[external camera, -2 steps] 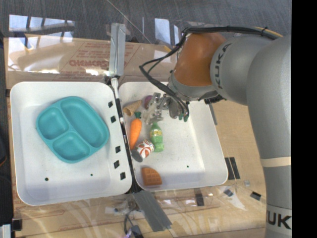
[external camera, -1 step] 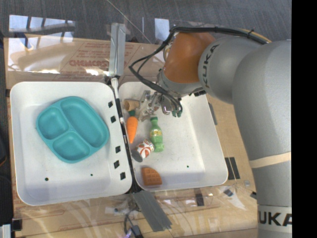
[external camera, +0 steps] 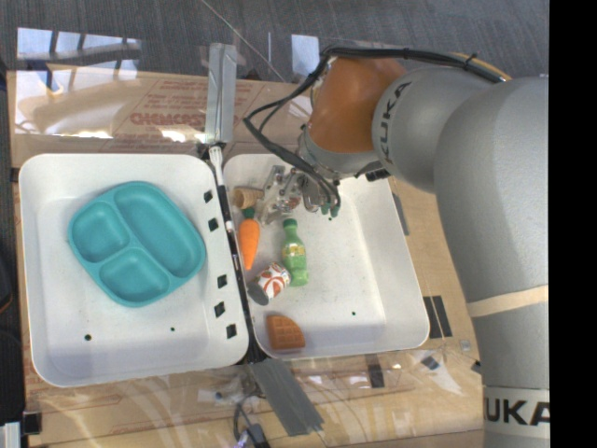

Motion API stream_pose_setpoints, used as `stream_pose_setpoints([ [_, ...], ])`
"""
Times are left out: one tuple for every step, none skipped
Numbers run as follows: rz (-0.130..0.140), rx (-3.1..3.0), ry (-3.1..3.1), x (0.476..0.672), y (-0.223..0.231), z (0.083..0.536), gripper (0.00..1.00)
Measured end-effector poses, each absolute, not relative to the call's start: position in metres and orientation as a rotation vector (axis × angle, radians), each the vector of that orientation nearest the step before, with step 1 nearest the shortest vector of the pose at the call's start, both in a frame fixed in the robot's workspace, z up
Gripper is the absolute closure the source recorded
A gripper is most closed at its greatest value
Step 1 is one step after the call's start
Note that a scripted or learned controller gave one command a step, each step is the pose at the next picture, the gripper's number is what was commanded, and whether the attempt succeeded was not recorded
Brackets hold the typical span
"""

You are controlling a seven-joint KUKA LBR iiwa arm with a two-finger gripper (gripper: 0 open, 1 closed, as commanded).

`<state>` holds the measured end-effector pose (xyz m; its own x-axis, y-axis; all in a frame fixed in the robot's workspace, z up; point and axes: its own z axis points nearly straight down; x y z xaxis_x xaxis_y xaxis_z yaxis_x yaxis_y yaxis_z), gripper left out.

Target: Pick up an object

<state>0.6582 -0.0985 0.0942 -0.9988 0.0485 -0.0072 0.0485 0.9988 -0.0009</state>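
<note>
We see the gripper (external camera: 280, 197) low in the right bin (external camera: 373, 278), near its upper left corner; we cannot tell its state. At its 6 o'clock lies a green bottle (external camera: 295, 250), carrot (external camera: 249, 239) at 7, cork (external camera: 244, 197) at 9. Ball (external camera: 271, 281) and bread piece (external camera: 285, 332) crowd the divider side. Open floor toward 4 o'clock. Teal tray (external camera: 136, 241) sits in the left bin (external camera: 56, 343).

Count: 2 white bins, left (external camera: 37, 278) and right (external camera: 392, 278). 1 teal plate (external camera: 135, 241). 1 carrot (external camera: 249, 241). 1 green bottle (external camera: 295, 253). 1 ball (external camera: 271, 279). 1 bread piece (external camera: 284, 332). 1 cork (external camera: 244, 197).
</note>
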Motion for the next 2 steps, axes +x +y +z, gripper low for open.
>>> stream_pose_setpoints([
  [0.001,0.556,3.086,0.604,-0.044,0.195,1.0],
  [-0.001,1.079,2.954,0.547,-0.026,0.192,1.0],
])
